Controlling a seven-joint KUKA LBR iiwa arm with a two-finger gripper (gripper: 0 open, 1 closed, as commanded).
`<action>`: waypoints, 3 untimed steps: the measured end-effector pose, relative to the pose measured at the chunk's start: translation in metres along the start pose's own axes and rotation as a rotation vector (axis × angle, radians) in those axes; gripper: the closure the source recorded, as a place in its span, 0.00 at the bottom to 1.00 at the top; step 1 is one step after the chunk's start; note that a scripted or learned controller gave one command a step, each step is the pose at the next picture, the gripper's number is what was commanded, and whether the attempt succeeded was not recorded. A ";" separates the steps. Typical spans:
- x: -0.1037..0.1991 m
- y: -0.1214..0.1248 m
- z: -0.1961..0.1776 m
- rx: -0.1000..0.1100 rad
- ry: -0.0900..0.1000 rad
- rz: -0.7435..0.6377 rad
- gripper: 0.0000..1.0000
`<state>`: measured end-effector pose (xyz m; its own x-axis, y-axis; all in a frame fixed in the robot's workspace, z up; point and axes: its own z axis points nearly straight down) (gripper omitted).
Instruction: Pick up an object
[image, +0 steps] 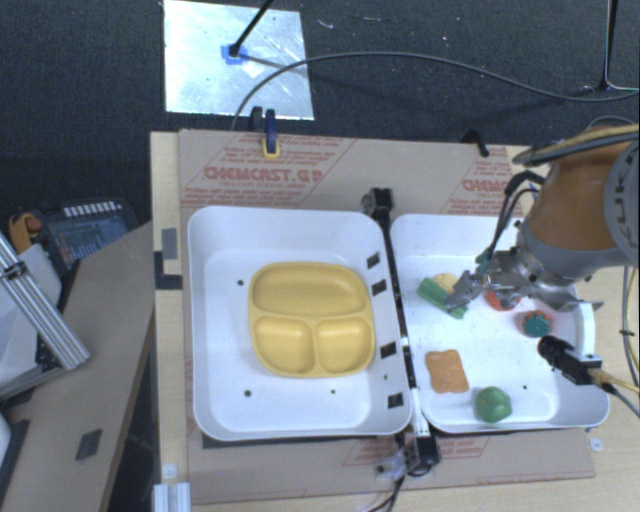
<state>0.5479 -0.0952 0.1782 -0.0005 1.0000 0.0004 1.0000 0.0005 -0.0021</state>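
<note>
Just beside the green block (437, 293), fingers (463, 297) (open or closed: cannot tell).

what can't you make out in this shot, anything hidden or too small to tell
- Gripper: too small and dark in the camera view to tell whether it grips anything.
- Red item in the right bin: partly covered by the gripper body, so its shape is unclear.
- Yellow piece: mostly hidden behind the green block.
- Red and teal item: too small to identify.
- Arm: cut off by the right edge.
</note>
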 end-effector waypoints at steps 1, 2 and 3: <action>-0.007 0.007 0.056 0.000 0.000 0.000 0.00; -0.006 0.008 0.043 -0.004 -0.001 -0.001 1.00; -0.007 0.004 -0.020 -0.009 -0.002 -0.003 1.00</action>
<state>0.5518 -0.1020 0.1980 -0.0032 1.0000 -0.0012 1.0000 0.0032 0.0070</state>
